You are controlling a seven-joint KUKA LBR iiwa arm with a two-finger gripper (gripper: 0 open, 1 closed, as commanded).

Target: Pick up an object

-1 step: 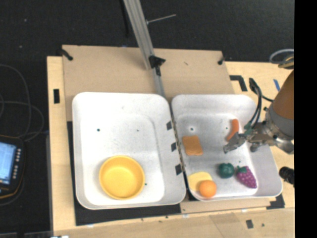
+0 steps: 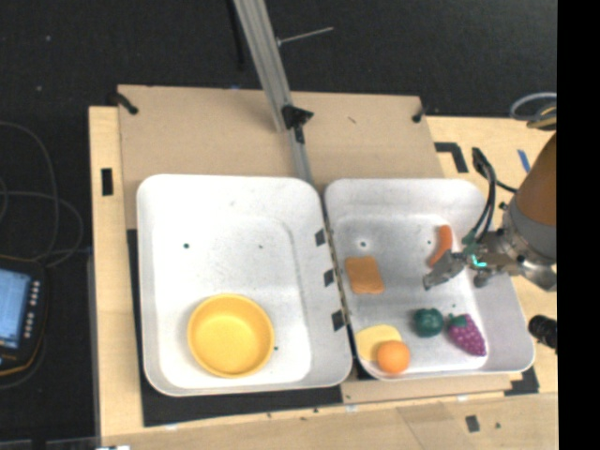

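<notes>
The bench (image 2: 234,134) carries two shallow white bins side by side, and a grey metal rail (image 2: 267,59) slants in from the top toward the seam between them. The left bin (image 2: 225,223) holds a yellow bowl (image 2: 231,335) near its front edge. The right bin (image 2: 403,204) holds the smaller pieces: a tan bread slice (image 2: 365,275) near its left wall, a pale yellow wedge (image 2: 375,336) touched by an orange fruit (image 2: 393,356) at the front, a dark green vegetable (image 2: 428,322) and purple grapes (image 2: 466,335) just beside it. The arm (image 2: 539,204) reaches in from the right. Its gripper (image 2: 454,262) hangs over the right bin's far right side, just below an orange carrot (image 2: 442,244); one finger (image 2: 441,275) points down-left, and whether the pincer is open or grasping anything cannot be told.
</notes>
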